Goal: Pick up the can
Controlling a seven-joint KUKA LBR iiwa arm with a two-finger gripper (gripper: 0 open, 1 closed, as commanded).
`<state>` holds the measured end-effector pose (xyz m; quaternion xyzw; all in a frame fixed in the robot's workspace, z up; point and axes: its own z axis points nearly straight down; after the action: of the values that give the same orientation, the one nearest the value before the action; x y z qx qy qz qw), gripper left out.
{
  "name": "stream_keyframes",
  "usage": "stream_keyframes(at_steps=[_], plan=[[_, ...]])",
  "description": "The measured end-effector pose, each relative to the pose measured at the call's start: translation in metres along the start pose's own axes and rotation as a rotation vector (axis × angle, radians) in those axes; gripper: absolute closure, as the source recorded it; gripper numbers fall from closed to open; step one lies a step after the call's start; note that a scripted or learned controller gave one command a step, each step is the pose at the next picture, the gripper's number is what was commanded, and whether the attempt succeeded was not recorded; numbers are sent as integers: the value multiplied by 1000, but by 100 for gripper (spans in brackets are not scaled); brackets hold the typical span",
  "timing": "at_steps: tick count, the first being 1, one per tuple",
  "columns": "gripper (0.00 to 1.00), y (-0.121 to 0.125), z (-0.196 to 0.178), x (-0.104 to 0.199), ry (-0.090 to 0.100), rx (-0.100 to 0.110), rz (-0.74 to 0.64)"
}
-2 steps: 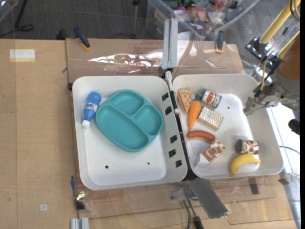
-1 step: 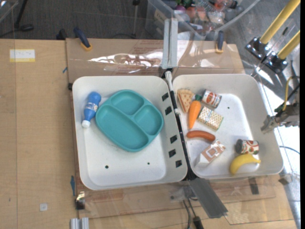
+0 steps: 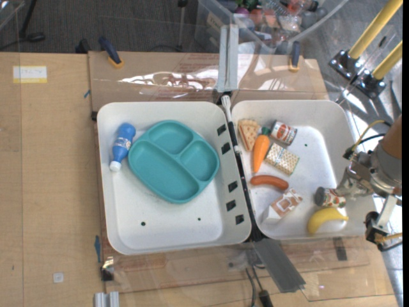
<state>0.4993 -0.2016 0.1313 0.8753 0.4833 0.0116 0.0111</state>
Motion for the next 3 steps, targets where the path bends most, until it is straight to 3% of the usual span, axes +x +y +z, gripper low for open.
stream_keyframes(at_steps=[1,2,3], plan=[[100,47,-65,68,-13,29,246],[100,33,42,22,-14,22,674],[100,42,-108,118,-18,27,640]])
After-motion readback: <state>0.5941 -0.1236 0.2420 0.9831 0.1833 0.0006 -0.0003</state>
